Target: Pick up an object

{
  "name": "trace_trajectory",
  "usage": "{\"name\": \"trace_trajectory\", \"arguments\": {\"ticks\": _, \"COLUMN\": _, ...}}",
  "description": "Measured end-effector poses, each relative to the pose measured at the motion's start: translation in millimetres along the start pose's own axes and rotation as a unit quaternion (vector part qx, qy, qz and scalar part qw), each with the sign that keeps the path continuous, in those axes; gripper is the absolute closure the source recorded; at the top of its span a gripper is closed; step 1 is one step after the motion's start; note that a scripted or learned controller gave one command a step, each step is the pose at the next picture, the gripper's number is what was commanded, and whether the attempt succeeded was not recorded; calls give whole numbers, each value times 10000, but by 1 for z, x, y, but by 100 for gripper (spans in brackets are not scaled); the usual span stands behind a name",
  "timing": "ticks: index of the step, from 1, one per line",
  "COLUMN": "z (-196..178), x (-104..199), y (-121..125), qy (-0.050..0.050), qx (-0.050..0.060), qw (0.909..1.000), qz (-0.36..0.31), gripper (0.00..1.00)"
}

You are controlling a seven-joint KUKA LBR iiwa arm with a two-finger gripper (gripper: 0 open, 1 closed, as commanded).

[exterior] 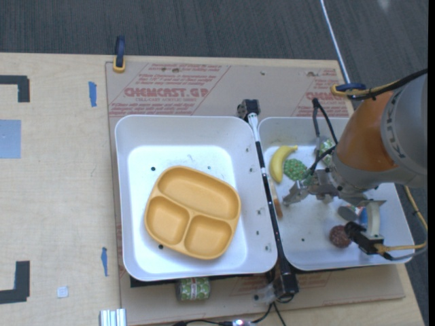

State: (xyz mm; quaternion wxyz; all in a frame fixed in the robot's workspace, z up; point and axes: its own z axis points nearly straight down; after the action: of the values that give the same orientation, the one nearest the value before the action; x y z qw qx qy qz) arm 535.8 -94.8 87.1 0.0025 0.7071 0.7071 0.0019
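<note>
In the right bin (306, 250), a yellow banana (278, 161) lies near the left wall, with a green bumpy object (295, 168) touching its right side. A dark red round object (339, 235) rests near the front of the bin, and a blue-and-white item (373, 216) sits to its right. My gripper (299, 191) hangs low over the bin floor, just below the green object and right of the banana's lower end. I see nothing in its grasp. The grey and orange arm hides the bin's right half.
The left bin (129, 182) holds a yellow three-compartment plate (193, 212). A black divider bar (262, 175) runs between the bins. A pale green patterned item (327, 145) peeks out beside the arm. A small green can (194, 289) lies on the bench in front of the left bin.
</note>
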Motion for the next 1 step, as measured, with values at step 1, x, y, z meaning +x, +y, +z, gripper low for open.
{"name": "trace_trajectory", "arguments": {"ticks": 1, "z": 0, "x": 1, "y": -2, "qy": -4, "qx": -10, "qw": 10000, "qz": 3, "gripper": 0}}
